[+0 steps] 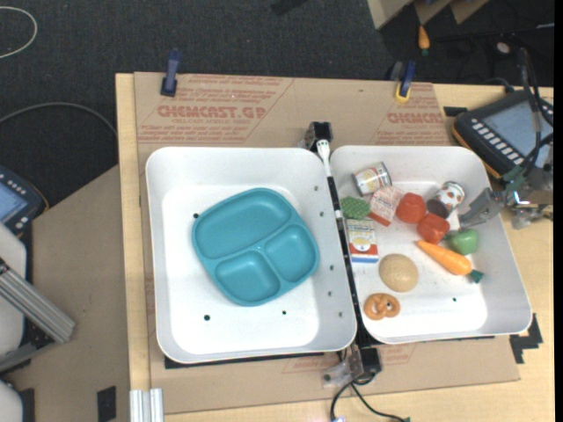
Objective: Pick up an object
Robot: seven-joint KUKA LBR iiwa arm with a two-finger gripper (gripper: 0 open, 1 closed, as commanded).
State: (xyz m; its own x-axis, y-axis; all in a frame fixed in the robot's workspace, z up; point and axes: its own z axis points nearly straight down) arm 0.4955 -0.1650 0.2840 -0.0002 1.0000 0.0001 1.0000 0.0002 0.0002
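Note:
The right bin (497,301) holds several toy foods. A small can (372,179) lies at the back, with a green textured piece (355,207) and a pink packet (384,206) below it. Two red fruits (410,207) (432,228) sit mid-bin, next to a white and dark ball (450,194). A green pepper (464,241) touches an orange carrot (445,257). A small carton (361,240) lies by the left wall. A beige bun (398,272) and a pretzel (382,306) lie near the front.
The left bin (167,236) bears a teal divided plate (255,246). A grey fixture with cables (497,202) overhangs the right bin's right rim. A control pendant (503,130) lies at the back right. Blue (170,73) and yellow (405,82) clamps grip the board's far edge.

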